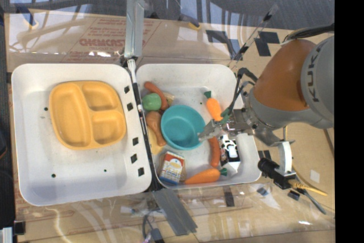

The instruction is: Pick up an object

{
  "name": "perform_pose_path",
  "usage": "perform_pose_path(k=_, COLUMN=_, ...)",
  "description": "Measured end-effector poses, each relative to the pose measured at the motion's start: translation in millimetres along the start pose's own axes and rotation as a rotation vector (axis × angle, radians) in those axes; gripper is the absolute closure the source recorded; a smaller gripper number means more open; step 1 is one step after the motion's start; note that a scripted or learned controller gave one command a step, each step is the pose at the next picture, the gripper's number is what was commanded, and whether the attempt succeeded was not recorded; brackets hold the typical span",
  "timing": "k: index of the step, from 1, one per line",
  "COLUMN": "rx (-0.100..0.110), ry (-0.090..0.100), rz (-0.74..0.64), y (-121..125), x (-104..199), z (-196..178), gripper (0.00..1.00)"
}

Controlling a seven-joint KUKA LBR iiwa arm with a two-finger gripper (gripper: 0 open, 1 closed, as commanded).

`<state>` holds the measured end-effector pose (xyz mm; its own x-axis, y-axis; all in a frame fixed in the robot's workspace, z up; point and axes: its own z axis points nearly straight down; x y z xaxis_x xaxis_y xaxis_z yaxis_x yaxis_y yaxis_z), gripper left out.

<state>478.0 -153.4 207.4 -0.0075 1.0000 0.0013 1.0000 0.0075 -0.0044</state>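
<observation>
My gripper [215,129] hangs low in the right bin [187,70], just off the right rim of a teal bowl [181,127]. Its tip lies between an orange carrot [213,108] behind it and a black-and-white carton [230,154] in front of it. Another orange piece [214,151] stands upright just below the tip. I see nothing held in the gripper. The grey wrist and orange band [284,82] cover the bin's right wall.
The right bin also holds a green ball [151,102], a reddish sausage [154,90], a brown pastry [154,128], a small printed carton [172,168] and a lying carrot [202,177]. A yellow divided plate [88,112] sits in the left bin [23,139].
</observation>
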Motion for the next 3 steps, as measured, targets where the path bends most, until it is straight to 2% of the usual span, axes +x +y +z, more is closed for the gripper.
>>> perform_pose_path(k=1, rx=-0.01, ry=-0.001, rz=-0.107, y=2, x=-9, z=114, gripper=0.0)
perform_pose_path(k=2, rx=-0.005, ry=-0.002, rz=0.121, y=61, x=33, z=110, gripper=0.0)
perform_pose_path(k=3, rx=-0.008, ry=-0.005, rz=0.123, y=62, x=30, z=98, gripper=1.0)
